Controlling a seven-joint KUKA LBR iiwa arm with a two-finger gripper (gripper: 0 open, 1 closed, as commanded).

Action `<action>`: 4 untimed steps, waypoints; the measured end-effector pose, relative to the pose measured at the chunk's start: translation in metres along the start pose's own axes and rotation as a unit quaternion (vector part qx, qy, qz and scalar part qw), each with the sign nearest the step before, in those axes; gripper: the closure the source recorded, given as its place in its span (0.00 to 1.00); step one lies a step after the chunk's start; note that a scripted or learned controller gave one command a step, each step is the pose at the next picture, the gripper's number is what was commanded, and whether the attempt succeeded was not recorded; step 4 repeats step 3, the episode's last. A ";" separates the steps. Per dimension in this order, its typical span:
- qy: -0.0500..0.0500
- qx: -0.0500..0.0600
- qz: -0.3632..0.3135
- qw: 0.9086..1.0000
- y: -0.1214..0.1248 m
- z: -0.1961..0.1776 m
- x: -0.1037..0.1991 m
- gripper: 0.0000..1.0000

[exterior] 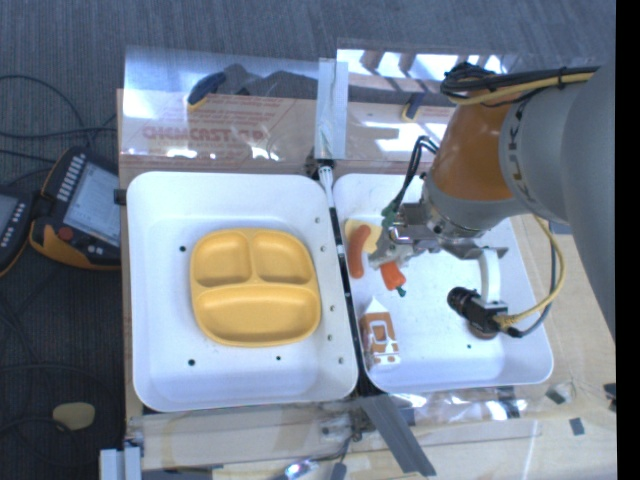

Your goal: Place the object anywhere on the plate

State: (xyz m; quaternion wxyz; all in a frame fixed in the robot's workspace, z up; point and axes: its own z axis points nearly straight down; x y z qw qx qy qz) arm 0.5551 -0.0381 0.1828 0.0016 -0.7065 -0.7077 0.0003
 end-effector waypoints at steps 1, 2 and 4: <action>-0.001 0.001 0.000 1.000 -0.033 0.000 0.054 1.00; -0.001 0.001 -0.001 1.000 -0.012 0.001 0.126 1.00; -0.001 0.001 -0.001 1.000 -0.012 0.001 0.126 0.00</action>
